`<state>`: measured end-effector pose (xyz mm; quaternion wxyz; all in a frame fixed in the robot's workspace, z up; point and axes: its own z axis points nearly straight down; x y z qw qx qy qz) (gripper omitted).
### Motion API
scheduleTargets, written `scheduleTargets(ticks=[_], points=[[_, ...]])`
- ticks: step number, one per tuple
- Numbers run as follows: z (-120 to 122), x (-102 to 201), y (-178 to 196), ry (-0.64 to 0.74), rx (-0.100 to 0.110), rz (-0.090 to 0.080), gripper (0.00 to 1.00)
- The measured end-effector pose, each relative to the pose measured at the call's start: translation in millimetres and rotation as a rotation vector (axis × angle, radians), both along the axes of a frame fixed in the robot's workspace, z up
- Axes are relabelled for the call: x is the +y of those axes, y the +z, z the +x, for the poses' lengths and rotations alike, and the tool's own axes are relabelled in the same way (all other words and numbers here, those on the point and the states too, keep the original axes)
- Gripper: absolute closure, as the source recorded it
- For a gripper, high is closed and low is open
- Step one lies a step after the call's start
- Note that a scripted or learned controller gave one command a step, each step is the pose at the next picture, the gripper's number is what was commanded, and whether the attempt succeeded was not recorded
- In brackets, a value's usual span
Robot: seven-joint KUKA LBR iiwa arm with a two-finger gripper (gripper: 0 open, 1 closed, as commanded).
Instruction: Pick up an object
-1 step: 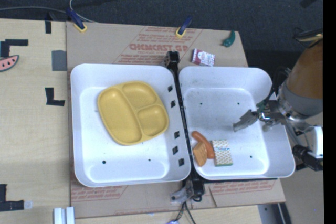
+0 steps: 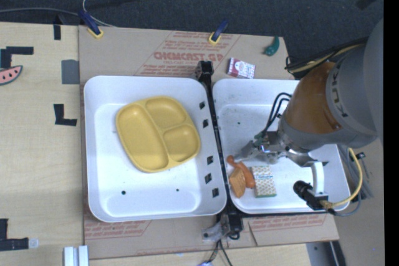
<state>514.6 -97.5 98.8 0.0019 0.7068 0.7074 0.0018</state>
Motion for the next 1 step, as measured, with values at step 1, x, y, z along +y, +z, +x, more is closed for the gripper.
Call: scheduleTargets(ticks=[1], points=[[10.6,-0.2,-9.2,-0.003,-0.007,-0.002,0.0]])
